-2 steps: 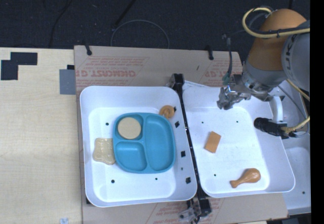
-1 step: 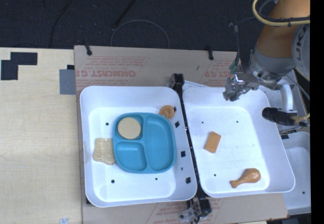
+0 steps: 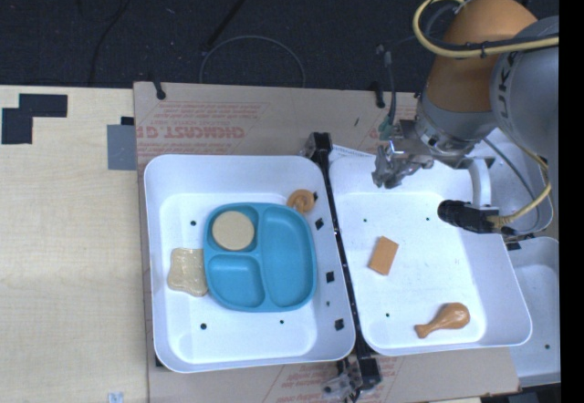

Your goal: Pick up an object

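My gripper [image 3: 391,170] hangs over the far left corner of the right bin [image 3: 511,301], with nothing visible between its fingers. An orange block [image 3: 383,255] lies in the middle of that bin, below the gripper and apart from it. A tan drumstick-shaped toy [image 3: 443,319] rests near the bin's front right. In the left bin [image 3: 173,337] a blue divided plate [image 3: 265,260] holds a round tan cookie [image 3: 232,230]. A pale bread slice [image 3: 188,271] lies left of the plate, and a small brown pastry [image 3: 301,201] sits at the plate's far right.
A black divider [image 3: 330,237] runs between the two bins. The grey arm with its orange band [image 3: 474,55] fills the upper right. A black part [image 3: 467,215] with cables sticks over the right bin's far right side. Cardboard [image 3: 228,118] lies under the bins.
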`<state>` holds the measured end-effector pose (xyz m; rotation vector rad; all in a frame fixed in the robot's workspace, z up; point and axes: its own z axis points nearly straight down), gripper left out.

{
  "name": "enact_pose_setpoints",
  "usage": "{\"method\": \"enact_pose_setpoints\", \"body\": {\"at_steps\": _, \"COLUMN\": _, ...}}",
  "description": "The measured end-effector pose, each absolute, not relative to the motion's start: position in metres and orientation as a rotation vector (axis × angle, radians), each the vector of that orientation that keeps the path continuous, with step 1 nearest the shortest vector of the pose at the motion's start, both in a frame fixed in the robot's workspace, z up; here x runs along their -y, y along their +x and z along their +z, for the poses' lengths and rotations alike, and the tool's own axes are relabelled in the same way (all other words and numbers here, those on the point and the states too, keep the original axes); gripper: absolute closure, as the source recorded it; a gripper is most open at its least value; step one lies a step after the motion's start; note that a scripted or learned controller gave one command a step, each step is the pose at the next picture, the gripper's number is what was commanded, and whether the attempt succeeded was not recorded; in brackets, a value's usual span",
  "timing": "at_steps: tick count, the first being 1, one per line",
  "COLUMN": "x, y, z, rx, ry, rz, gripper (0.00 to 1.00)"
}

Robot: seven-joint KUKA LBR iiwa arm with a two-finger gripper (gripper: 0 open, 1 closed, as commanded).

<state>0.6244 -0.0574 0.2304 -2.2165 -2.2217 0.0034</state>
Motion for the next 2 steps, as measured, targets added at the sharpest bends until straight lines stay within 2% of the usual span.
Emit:
{"method": "enact_pose_setpoints", "body": {"at_steps": 1, "x": 0.006, "y": 0.633, "z": 0.221, "rx": 2.221, "ry": -2.218, "rz": 0.003, "gripper": 1.00}}
{"method": "enact_pose_setpoints", "body": {"at_steps": 2, "x": -0.056, "y": 0.631, "z": 0.218, "rx": 2.224, "ry": -2.213, "rz": 0.002, "gripper": 1.00}}
